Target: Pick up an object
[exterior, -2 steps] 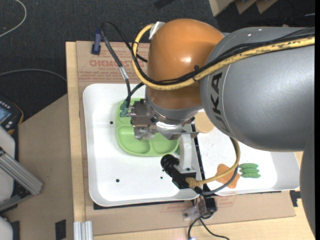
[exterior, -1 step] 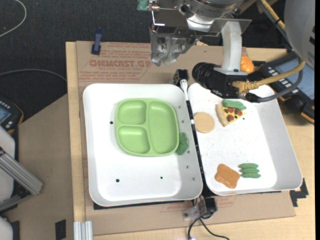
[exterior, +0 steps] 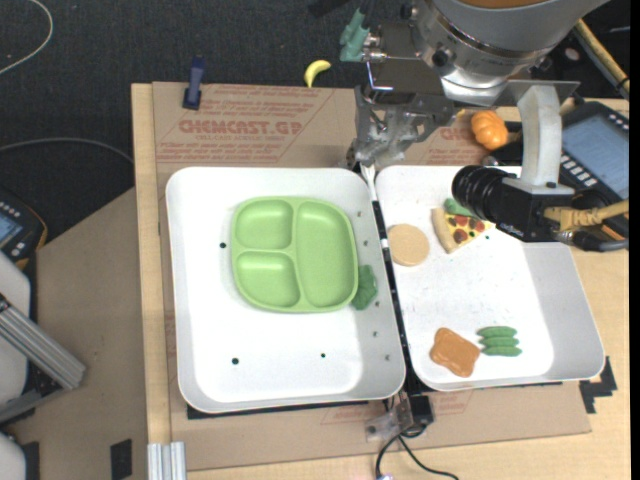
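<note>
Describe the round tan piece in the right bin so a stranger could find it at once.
Start at the right bin, then follow its left wall beside the left bin. The round tan piece lies there, just left of the pizza slice. It alone is a plain, flat, pale disc.

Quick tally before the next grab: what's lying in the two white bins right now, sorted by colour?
Green: 3 - divided plate, small green piece at its right edge, pea pods
Tan/brown: 2 - round cookie, toast
Multicoloured: 1 - pizza slice
Total: 6
</note>
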Controlling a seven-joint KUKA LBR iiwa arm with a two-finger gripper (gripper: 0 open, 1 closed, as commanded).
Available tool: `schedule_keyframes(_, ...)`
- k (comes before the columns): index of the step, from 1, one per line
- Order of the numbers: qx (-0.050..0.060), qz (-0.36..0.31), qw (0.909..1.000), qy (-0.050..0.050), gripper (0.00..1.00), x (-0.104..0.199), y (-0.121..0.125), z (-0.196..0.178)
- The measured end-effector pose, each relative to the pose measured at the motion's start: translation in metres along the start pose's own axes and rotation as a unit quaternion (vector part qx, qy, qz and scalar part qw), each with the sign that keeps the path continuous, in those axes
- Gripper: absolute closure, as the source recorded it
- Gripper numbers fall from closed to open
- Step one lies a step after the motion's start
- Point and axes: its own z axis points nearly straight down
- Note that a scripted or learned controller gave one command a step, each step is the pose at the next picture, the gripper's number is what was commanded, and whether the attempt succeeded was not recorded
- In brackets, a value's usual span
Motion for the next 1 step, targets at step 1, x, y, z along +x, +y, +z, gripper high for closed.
schedule_keyframes(1, 0.002, 0.001, 1.0, -0.001, 1.0, -0.0453, 0.0013, 0.0704)
